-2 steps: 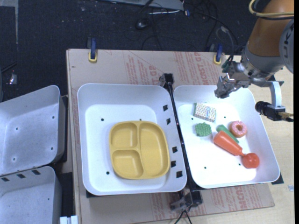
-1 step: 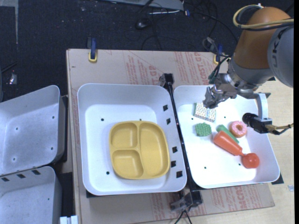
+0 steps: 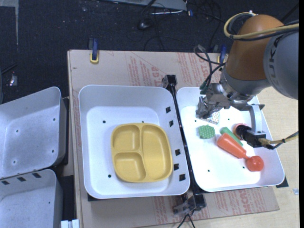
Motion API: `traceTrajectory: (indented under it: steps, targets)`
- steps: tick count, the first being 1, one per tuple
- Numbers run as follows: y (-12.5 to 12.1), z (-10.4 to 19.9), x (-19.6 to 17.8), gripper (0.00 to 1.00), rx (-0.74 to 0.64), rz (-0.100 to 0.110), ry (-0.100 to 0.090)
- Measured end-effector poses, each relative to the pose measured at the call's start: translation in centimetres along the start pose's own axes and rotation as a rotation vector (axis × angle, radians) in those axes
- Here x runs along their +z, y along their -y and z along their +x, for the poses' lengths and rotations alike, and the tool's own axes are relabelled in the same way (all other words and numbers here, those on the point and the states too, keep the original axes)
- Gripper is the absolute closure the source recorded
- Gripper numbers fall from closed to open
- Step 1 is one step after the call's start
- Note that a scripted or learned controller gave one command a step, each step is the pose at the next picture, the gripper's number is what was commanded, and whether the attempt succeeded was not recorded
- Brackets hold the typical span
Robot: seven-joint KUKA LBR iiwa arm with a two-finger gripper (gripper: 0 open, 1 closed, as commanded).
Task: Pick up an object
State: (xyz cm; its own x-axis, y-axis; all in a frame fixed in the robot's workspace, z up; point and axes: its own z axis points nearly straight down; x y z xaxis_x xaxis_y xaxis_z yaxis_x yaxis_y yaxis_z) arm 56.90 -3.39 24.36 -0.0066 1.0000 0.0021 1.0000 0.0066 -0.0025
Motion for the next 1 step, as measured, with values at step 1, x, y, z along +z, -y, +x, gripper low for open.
traceTrajectory:
  steps: [1]
  targets:
    - [2.82,5.66,0.89,1.00,-0.002,0.002,0.000]
